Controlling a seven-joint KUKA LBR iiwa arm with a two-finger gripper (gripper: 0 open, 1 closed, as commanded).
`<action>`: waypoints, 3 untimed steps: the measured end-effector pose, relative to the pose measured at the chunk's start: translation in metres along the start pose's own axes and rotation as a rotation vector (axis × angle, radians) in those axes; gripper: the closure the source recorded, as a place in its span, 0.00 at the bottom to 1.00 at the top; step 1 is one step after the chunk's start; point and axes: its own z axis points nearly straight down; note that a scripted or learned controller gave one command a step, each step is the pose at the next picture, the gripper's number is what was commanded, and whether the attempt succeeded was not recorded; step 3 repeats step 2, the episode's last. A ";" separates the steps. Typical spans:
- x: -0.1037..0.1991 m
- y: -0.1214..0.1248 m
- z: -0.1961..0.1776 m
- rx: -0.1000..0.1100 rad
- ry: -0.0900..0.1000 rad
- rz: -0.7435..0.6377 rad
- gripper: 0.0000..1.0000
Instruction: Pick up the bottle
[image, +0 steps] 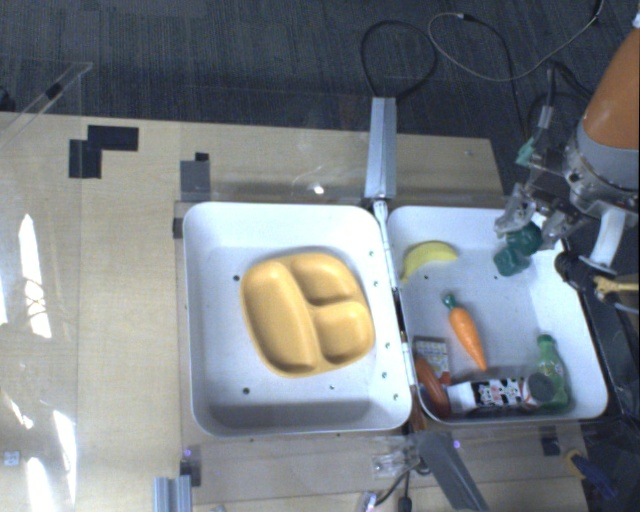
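Two shallow white bins sat side by side on the tabletop (120, 330); the left bin (210, 390) held a single yellow divided tray (305, 312), three compartments moulded into it, lying near the bin's middle; the right bin (575, 330) carried everything else. A pale yellow lemon-like piece (428, 257) lay near that bin's far left corner; an orange carrot (465, 335) with a green top lay slantwise in the middle. Along the near wall a small printed packet (430, 351) and a reddish thing (432, 385) sat at the left, and a dark bottle (500, 393) with a patterned label lay on its side just beside them; at its right end stood a green bottle-shaped item (548, 372) (the two looked to be touching, though I could not be sure). The tool (522, 232) hung over the bin's far right corner, with a teal object (513, 253) between its fingertips, raised above the bin floor; the dark bottle lay well apart from it, against the near wall.
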 end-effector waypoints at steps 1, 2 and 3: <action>0.002 0.001 -0.011 -0.005 0.000 -0.009 1.00; -0.020 -0.032 0.126 0.006 -0.001 0.223 1.00; -0.020 -0.032 0.126 0.006 -0.001 0.223 1.00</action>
